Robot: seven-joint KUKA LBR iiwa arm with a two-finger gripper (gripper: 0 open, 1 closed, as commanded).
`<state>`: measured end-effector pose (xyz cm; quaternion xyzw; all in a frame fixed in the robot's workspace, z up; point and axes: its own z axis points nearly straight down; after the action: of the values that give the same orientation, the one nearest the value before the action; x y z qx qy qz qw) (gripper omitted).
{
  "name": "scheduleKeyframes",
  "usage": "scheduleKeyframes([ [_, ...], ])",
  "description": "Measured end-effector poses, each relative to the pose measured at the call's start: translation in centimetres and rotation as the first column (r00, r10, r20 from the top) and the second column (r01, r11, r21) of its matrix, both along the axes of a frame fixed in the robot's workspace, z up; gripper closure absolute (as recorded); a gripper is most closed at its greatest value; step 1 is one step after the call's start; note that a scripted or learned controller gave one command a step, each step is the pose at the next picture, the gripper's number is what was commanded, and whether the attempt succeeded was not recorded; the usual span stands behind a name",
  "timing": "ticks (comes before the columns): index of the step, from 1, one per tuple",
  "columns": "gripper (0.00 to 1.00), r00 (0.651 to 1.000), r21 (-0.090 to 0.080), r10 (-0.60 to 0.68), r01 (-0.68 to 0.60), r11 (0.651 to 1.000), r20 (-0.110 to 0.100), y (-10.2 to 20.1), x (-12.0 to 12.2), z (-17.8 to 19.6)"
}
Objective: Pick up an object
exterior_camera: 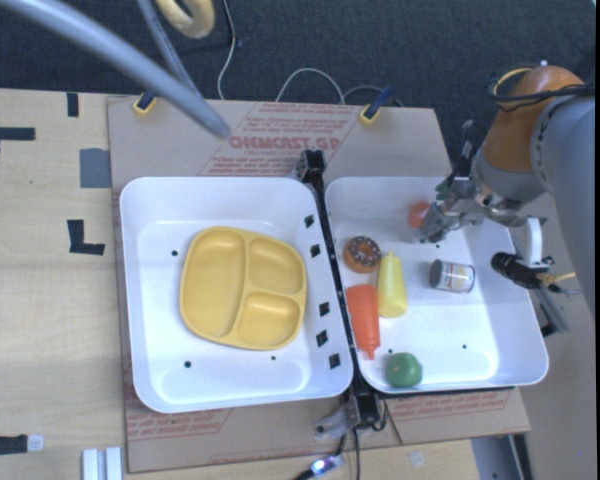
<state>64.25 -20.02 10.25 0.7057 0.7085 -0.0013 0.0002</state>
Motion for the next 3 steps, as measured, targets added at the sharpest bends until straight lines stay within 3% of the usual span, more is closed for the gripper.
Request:
scheduleKeyframes([
  [2,1.00,1.000,0.001,-0.002,0.002,1.000,0.007,1.5,0.4,11.3],
  [3,1.00,1.000,0.002,-0.002,0.002,1.000,0.004,1.6,0.5,12.9],
])
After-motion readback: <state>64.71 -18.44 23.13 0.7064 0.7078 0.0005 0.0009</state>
